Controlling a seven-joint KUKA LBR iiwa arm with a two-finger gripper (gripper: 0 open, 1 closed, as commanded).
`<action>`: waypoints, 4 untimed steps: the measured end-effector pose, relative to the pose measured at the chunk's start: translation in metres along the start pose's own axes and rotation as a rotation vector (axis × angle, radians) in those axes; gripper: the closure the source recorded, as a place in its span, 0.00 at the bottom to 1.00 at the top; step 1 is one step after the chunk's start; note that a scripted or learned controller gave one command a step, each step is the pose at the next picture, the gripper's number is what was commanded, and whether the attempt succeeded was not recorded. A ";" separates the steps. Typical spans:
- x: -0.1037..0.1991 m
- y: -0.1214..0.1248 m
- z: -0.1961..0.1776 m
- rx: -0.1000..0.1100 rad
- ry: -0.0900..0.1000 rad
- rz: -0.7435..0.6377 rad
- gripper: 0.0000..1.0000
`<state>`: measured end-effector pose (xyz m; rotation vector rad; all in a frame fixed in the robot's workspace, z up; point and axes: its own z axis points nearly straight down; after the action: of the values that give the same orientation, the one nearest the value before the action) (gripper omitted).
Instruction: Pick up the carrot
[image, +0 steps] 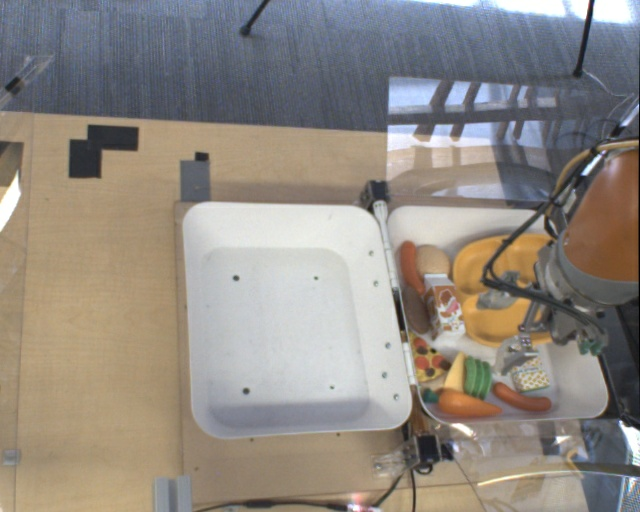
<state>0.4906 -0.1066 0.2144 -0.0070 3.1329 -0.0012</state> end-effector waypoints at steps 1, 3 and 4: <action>-0.072 -0.050 0.089 -0.001 0.004 -0.144 0.00; -0.100 -0.086 0.100 -0.008 -0.041 -0.168 1.00; -0.089 0.008 0.089 0.003 -0.006 -0.097 1.00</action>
<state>0.5803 -0.0978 0.1263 -0.1585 3.1229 -0.0060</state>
